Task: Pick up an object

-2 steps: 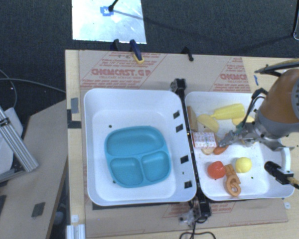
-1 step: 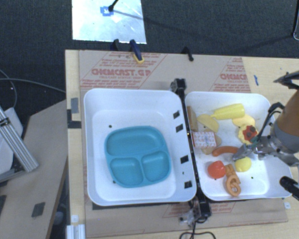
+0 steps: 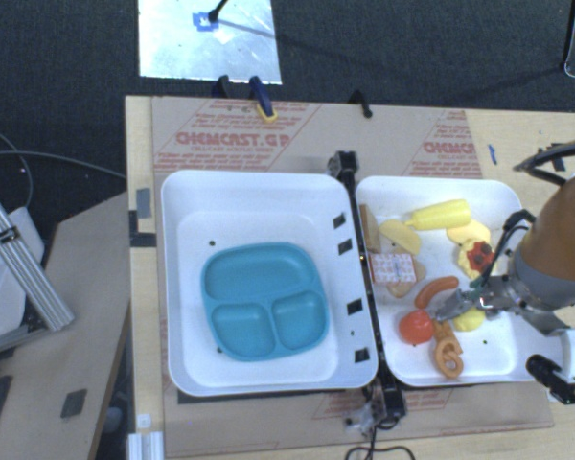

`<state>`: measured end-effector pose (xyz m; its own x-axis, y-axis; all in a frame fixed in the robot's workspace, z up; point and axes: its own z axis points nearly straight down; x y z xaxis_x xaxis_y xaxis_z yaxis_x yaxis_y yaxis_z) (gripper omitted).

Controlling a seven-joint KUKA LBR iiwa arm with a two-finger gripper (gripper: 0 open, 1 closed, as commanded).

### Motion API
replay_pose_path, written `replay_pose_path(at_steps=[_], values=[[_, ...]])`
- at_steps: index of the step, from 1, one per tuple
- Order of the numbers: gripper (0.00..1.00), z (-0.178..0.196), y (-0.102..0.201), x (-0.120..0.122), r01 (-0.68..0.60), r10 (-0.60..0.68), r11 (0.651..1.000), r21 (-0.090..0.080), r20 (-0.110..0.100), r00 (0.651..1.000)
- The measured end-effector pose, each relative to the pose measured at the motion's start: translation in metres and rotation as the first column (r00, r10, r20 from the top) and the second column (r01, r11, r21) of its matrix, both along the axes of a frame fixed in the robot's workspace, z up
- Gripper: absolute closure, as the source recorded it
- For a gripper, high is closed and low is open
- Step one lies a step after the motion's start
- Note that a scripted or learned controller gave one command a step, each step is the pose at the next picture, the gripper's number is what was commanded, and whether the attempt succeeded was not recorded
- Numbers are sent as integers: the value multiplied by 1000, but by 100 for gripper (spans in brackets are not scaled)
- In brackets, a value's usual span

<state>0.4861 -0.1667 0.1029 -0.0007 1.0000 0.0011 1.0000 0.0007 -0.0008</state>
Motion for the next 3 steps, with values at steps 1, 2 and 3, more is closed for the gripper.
replay_pose_path(at_steps=[1, 2, 3], values=[[0, 0, -1, 1, 1, -1, 1000, -1, 2, 1000], [0, 0, -1, 1, 1, -1, 1000, -1, 2, 1000], [100, 10, -1, 2, 0, 0, 1000, -1, 4, 1000]])
